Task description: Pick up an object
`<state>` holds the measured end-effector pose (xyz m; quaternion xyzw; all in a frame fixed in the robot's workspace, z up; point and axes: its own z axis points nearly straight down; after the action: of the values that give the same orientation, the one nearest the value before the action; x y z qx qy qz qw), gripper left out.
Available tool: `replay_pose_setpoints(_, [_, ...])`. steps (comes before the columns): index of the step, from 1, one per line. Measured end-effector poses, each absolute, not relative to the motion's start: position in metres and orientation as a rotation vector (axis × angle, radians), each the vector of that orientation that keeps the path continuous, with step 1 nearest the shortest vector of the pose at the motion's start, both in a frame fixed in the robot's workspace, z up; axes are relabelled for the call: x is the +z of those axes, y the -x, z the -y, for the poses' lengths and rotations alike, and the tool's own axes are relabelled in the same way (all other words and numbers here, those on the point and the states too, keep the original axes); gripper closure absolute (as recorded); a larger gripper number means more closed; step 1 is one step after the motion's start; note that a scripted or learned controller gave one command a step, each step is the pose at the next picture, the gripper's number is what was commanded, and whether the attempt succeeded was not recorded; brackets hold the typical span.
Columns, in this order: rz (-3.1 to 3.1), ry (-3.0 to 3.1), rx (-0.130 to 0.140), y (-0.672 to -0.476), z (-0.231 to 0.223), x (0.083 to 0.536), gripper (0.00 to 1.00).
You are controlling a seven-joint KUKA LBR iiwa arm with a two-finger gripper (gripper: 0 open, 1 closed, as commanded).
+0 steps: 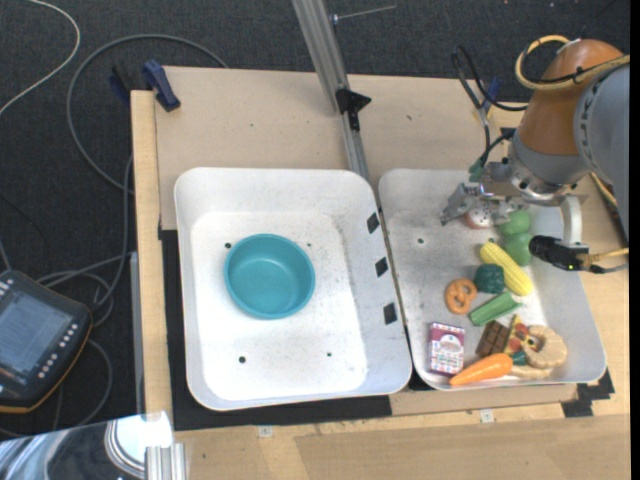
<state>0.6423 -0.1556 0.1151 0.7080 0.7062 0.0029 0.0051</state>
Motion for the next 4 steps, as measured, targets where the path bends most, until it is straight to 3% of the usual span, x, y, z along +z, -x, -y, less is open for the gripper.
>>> replay_pose_setpoints(1, [-2.215, -2.221, 0.004, -0.641, 0.155, 0.126, 1.00])
replay_pose_setpoints(4, [-2.217, -2.214, 0.012, -0.635, 0.151, 0.306, 1.00])
